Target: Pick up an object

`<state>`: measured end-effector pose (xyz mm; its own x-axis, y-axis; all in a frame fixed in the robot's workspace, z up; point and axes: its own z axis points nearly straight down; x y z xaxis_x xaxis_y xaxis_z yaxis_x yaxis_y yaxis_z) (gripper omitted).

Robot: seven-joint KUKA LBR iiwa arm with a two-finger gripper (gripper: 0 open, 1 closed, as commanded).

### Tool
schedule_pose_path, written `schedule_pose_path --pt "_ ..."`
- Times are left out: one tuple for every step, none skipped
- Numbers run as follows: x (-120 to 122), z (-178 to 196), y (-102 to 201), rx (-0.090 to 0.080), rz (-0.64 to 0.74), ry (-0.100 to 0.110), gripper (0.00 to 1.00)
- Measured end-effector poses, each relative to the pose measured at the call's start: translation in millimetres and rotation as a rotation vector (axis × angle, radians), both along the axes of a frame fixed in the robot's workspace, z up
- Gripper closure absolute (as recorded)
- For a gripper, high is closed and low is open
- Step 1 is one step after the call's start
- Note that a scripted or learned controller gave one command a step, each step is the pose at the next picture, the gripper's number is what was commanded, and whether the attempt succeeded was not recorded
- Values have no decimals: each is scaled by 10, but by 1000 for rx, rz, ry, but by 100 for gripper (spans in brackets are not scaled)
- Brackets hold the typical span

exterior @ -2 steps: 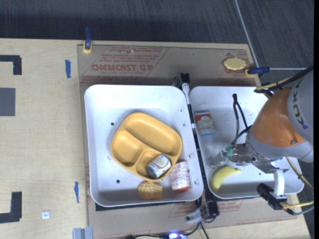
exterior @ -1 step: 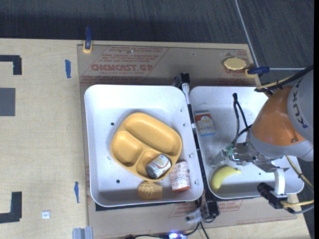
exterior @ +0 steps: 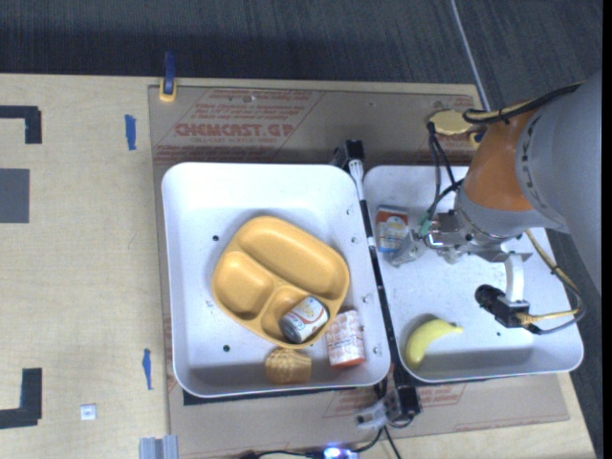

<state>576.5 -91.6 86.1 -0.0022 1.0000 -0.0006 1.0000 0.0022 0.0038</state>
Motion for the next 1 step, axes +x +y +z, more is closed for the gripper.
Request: schedule_pose_path --pt "12 113 -2 -3 2 -4 100"
